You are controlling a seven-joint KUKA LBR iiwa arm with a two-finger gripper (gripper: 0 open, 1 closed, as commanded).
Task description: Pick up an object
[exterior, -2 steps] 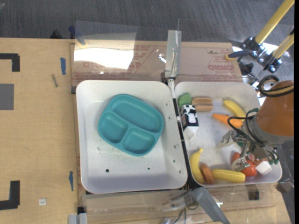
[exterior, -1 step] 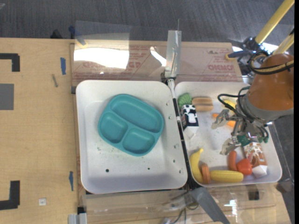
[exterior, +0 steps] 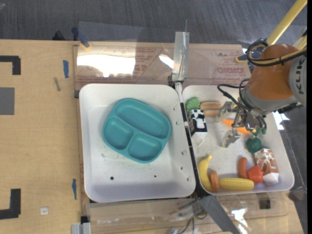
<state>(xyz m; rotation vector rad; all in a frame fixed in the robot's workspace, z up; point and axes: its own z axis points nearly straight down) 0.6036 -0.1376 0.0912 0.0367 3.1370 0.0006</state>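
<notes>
Camera view: the hand [exterior: 237, 129] hangs low over the right bin [exterior: 286, 179], its fingers spread and pinching nothing. A small orange piece [exterior: 228, 122] lies just beside the fingertips on the side away from the arm, and looks the nearest candidate. It reads as a light, stiff plastic toy, smooth and apt to slip, so I would close across its narrow width. A dark green piece [exterior: 253, 144] sits just nearside of the hand, with a red and white carton [exterior: 266, 161], a tomato [exterior: 254, 174], a corn cob [exterior: 236, 183] and a banana [exterior: 205, 169] farther toward the bin's near rim. Beyond the fingertips lie a black and white cow toy [exterior: 197, 120] and a pale sausage shape [exterior: 210, 106]

The bin floor is smooth, white and shallow-walled. Room is tight around the hand. The left bin [exterior: 92, 145], well apart, carries a teal divided plate [exterior: 136, 129]
</notes>
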